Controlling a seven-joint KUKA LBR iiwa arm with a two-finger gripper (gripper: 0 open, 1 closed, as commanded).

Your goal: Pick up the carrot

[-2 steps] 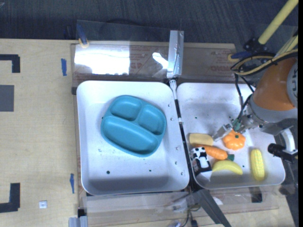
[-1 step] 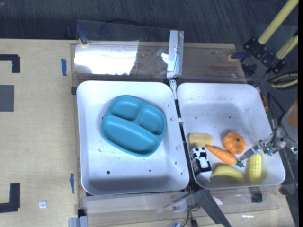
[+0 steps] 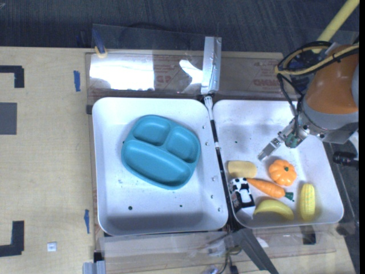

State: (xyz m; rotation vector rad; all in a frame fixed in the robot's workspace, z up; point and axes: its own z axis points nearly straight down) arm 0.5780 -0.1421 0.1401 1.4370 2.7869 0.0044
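While the arm (image 3: 333,90) reaches in from the right over the right bin (image 3: 251,119), its claw (image 3: 268,150) hangs above bare white floor, and whether it is released or clenched I cannot tell, as it looks small and blurred. The carrot (image 3: 267,188) lies below the claw, nearer the camera, well apart from it and slanting down to the right. The pumpkin (image 3: 282,172) sits just beside the claw's lower right, touching the carrot. A pale yellow piece (image 3: 242,168) lies below and left of the claw. Farther below rest a banana (image 3: 274,209), a corn cob (image 3: 307,201) and a black-and-white toy (image 3: 242,193). Far to the claw's left, the left bin (image 3: 108,153) bears a blue divided plate (image 3: 161,150).
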